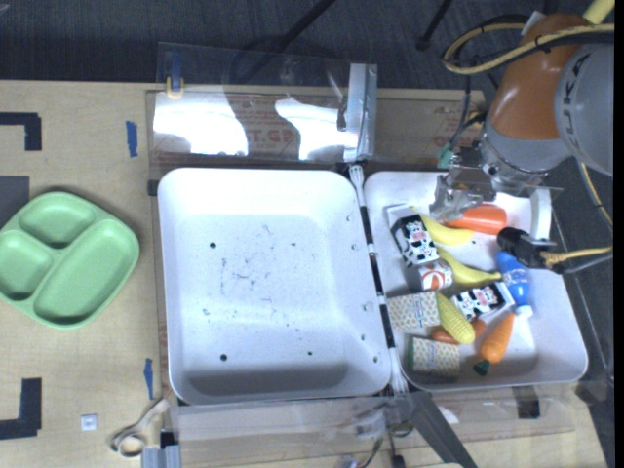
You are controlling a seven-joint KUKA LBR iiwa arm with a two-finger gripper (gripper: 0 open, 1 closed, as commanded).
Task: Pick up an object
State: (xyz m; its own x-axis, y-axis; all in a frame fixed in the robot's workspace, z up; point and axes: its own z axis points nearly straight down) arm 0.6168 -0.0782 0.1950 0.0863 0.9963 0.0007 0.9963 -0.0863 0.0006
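- End effector (pixel 456 195) sits low over the far edge of the right bin (pixel 565 344), under the grey arm (pixel 546 105) with its orange band; we cannot tell how far it is spread, nor whether it has hold of anything, since the metal parts blur together there.
- Just beside it on the near side we see a yellow banana (pixel 447 232) and an orange-red object (pixel 478 218); whether the end effector touches either one is unclear.
- We count two white bins: the left bin (pixel 185 203) and the right one holding all the loose things.
- We count two bananas, the second banana (pixel 476 274) lying nearer the middle of the pile.
- We count two black-and-white cartons, one carton (pixel 415 240) at the far left of the pile and a second carton (pixel 480 301) further right.
- One corn cob (pixel 454 318), one carrot (pixel 495 339), one blue bottle (pixel 514 279) and two pale patterned packets (pixel 413 310) make up the rest we can name.
- A green divided plate (pixel 66 258) lies on the desk (pixel 78 378), well apart to the left.
- A small reddish item near the corn is too covered to identify.
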